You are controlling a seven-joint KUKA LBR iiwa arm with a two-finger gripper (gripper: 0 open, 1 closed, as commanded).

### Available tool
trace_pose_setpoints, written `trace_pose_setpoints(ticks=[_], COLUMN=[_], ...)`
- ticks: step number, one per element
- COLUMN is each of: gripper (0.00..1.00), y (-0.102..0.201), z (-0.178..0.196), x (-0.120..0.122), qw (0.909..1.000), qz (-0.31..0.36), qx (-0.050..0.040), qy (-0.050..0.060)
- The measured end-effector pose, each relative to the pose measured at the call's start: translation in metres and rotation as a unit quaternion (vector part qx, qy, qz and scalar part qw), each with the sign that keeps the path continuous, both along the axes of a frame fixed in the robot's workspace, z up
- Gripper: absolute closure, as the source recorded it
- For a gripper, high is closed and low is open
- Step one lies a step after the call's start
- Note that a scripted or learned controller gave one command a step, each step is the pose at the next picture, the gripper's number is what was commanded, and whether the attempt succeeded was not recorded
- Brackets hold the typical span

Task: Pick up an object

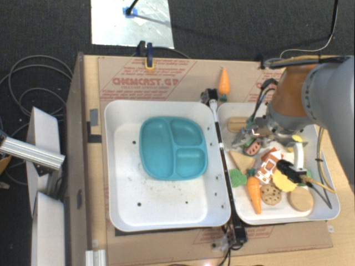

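Down in the right bin [324,204] we see the gripper [249,140], lowered among the toy food near that bin's upper left part, and we cannot tell whether it has taken hold of anything, since the arm [310,98] with its orange band covers much of it from above. Just beside the gripper lies a small dark piece with red and green [254,147], touching or nearly touching it; we cannot tell which. Near it, toward the bin's back wall, rests a tan cylinder [236,124]. Lower in the same bin we find a pale wedge [239,160], a green leafy piece [237,177], an orange carrot [254,194], a chocolate-chip cookie [270,194], a round tan disc [300,199] and a yellow piece [285,182], crowded close together. In the left bin [119,204] lies a teal divided plate [172,148], well apart from the gripper. On the cardboard behind the bins stands a second carrot [223,83], just beyond the seam between them.
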State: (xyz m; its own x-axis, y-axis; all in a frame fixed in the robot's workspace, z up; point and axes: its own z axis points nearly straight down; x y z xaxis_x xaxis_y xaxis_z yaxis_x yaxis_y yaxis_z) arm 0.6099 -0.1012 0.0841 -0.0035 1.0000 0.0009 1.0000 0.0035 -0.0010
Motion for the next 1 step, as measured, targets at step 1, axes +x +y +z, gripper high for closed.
trace_pose_setpoints(ticks=[1], gripper=[1.0], y=[-0.001], z=[0.0116], x=[0.0023], qw=[1.0], qz=[0.0], qx=[-0.0003], qy=[-0.003])
